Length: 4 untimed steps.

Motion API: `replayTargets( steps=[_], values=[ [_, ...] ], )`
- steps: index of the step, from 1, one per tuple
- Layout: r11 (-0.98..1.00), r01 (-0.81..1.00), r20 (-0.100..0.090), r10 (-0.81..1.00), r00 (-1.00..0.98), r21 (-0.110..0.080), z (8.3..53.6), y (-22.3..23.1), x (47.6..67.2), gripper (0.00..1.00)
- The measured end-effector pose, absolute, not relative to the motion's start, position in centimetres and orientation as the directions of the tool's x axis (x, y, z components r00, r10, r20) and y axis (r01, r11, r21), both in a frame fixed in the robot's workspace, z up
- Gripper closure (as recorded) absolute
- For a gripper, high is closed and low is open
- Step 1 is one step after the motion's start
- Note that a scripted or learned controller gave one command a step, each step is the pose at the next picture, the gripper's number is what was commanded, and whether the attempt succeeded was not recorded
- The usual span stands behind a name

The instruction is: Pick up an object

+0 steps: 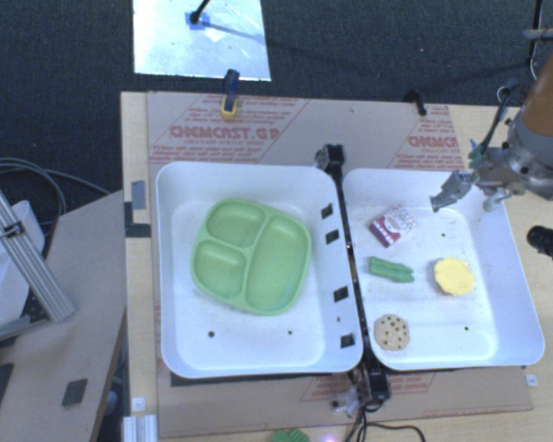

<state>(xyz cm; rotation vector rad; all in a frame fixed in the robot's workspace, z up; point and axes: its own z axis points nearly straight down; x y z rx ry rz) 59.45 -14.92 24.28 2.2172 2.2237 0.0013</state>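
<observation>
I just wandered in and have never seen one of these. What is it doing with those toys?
The robot arm's gripper hangs over the right bin, holding nothing. Below it lie a red-and-white packet, a green bean pod, a yellow piece and a cookie. A green divided plate sits in the left bin.

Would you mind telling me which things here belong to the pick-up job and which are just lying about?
Belongs to the job:
- gripper, above the right bin
- red-and-white packet
- green bean pod
- yellow piece
- cookie

Just lying about:
- green divided plate in the left bin
- yellow clamp
- metal sheet
</observation>
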Motion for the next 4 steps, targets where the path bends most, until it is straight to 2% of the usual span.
replayTargets(
  steps=[1, 2, 3, 4],
  values=[
    [-0.001, 1.000, 0.000, 1.000, 0.001, -0.003, 20.2, -17.1, 56.6, 0.00],
    [-0.002, 1.000, 0.002, 1.000, 0.002, -0.008, 10.6, -19.1, 53.9, 0.00],
    [-0.001, 1.000, 0.000, 1.000, 0.001, -0.001, 8.3, -20.7, 53.3, 0.00],
    [0.001, 1.000, -0.001, 1.000, -0.001, 0.004, 9.5, -20.7, 53.4, 1.00]
  ],
)
